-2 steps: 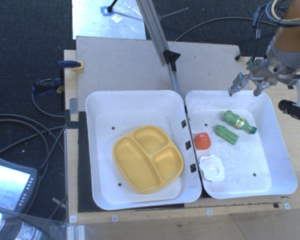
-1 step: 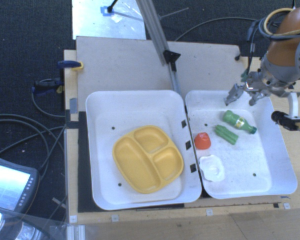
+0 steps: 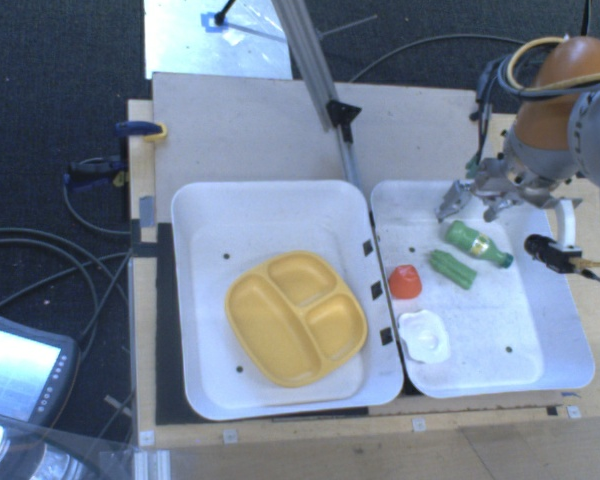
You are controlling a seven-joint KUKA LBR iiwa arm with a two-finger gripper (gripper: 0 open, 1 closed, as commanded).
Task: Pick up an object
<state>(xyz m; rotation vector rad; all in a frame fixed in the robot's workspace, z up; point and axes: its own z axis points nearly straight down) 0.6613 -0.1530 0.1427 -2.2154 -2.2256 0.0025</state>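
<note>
My gripper (image 3: pixel 474 206) hangs over the back of the right bin (image 3: pixel 555 353), its fingers (image 3: pixel 449 206) spread open with nothing between them. Just in front of it lies a green bottle (image 3: pixel 478 244), slanting to the right. A smaller dark green piece (image 3: pixel 451 268) rests beside the bottle. A red object (image 3: pixel 405 282) sits near the bin's left wall. A white object (image 3: pixel 424 336) lies at the front left of the same bin.
The left bin (image 3: pixel 195 268) holds a yellow divided plate (image 3: pixel 296 316). A grey pole (image 3: pixel 310 53) slants down to the wall between the bins. Cables and a blue clamp (image 3: pixel 140 128) lie off the bench's left side.
</note>
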